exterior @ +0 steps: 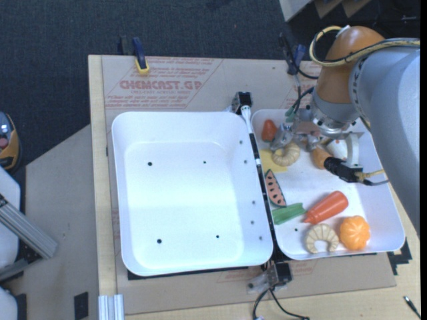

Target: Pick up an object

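Two croissants [323, 238] (one carrot [326, 207], one orange [354, 232])

You're looking down on two white bins side by side: the left bin [187, 192] and the right bin [380, 209]. The arm [373, 65] reaches in from the right, its orange band [343, 52] above the wrist, and the gripper [291, 137] sits low in the far end of the right bin, just above a pale croissant [287, 156] and beside a red piece [268, 129]. Nearer you lie a watermelon slice [274, 189], a carrot [319, 209], a second croissant [322, 238] and an orange [354, 232].
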You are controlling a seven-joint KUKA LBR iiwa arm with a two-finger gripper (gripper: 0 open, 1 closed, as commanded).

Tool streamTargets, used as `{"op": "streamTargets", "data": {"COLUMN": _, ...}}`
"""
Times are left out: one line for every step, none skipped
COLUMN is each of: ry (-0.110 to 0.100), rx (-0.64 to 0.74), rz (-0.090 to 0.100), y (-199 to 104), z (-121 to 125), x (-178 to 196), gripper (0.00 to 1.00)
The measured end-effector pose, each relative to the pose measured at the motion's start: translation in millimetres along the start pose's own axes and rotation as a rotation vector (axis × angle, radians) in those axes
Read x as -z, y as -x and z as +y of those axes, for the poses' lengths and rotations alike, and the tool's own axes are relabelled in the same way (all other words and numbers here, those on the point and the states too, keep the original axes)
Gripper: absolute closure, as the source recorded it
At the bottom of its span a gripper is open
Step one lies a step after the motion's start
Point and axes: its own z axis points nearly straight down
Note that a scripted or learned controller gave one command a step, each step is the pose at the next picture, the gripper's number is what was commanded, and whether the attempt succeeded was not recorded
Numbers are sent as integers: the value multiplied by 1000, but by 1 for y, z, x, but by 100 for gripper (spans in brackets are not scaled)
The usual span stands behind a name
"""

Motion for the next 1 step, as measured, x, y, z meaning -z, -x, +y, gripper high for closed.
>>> {"op": "streamTargets", "data": {"ry": -6, "rx": -2, "rz": 7, "y": 5, "z": 2, "x": -1, "gripper": 0}}
